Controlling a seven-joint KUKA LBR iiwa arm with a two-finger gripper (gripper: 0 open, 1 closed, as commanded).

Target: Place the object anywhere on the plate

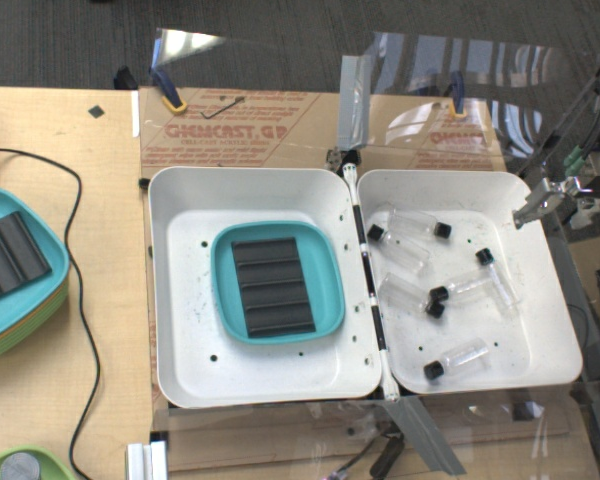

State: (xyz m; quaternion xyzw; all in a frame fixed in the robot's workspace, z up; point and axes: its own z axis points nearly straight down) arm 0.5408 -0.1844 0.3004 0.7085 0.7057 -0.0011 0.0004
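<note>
My gripper sits at the right bin's far right edge, fingers too small and blurred to read, so I can't tell their state; I see nothing held. The vials lie toward the bin's middle and near edge from there. Closest is a clear vial, black cap, long axis slanted toward the near right corner. Others are scattered just beside it, all transparent plastic cylinders, smooth, likely to roll. Target plate: teal, squarish, ribbed black insert, centred in the left bin, well apart.
</note>
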